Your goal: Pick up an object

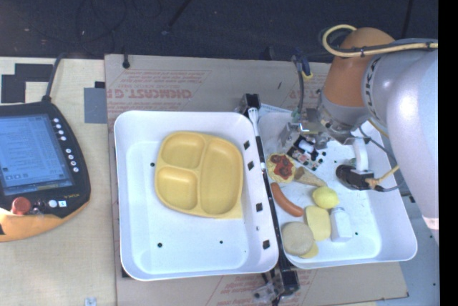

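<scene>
Because the gripper [306, 147] hangs low over the right bin [390, 244], above the pizza slice [286, 167] near its clustered toy food, you're likely mid-reach; its grip state can't be told.

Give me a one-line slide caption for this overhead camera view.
Robot hand reaches over toy food in the right bin; yellow divided plate lies in the left bin.

I see a yellow lemon-like ball [325, 197], orange-red sausage [286, 199] and pale round bun [298, 237] lying lower right.
</scene>
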Tool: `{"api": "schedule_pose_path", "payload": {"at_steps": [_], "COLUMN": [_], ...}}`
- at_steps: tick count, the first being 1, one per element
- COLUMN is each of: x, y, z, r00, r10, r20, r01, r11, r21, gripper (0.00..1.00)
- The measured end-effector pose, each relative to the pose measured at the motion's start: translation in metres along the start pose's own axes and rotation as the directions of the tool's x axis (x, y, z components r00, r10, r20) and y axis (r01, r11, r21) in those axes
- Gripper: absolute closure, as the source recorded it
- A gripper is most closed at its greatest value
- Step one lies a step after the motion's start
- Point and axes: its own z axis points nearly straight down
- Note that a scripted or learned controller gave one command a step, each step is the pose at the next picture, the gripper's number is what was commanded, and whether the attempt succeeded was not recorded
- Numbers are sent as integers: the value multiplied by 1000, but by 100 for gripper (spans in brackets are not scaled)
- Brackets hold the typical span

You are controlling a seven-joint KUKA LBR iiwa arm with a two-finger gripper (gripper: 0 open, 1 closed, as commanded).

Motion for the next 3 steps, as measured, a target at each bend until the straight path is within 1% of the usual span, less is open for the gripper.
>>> {"api": "schedule_pose_path", "payload": {"at_steps": [1,2,3], "x": [3,5,1], "y": [-6,-23,-40], "z": [-1,0,1], "r00": [1000,1000,1000], "r10": [0,-1,-2], "r20": [0,-4,-2], "r01": [0,1,2], "r11": [1000,1000,1000], "r21": [-13,-4,-12], "gripper": [0,0,0]}}
